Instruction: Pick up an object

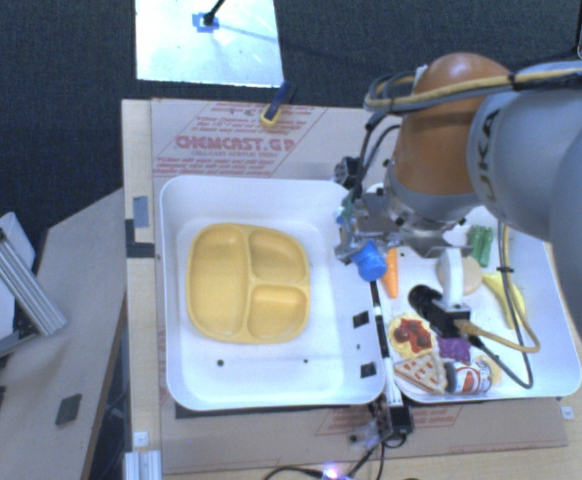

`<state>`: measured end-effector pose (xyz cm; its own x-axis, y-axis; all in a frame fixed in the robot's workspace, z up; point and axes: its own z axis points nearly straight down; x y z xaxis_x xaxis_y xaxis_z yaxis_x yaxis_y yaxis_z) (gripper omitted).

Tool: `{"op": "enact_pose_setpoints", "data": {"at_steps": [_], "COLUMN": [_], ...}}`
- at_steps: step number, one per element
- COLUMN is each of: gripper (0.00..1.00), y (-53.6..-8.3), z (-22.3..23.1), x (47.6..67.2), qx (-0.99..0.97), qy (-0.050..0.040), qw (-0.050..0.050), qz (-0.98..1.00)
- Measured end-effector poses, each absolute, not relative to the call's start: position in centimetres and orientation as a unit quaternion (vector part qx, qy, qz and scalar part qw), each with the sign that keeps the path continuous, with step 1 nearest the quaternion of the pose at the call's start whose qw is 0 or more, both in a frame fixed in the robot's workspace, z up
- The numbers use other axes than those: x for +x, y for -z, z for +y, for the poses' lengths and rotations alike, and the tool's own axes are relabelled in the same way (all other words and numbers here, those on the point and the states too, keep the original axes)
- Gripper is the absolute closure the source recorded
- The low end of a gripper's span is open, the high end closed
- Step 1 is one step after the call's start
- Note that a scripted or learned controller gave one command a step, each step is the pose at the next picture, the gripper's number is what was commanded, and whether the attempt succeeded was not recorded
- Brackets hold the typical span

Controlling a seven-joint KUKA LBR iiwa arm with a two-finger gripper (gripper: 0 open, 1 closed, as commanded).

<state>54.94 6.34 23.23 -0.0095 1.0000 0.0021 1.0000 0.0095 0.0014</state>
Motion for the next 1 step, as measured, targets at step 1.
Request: {"op": "enact_pose_setpoints", "data": {"at_steps": [1], "gripper": [1.0], "y": [-21.91], "z": [5.5], "x": [55.98], "qx": [-0.707], "qy": [-0.0001], "qw": [0.0], "qz": [-0.707]}}
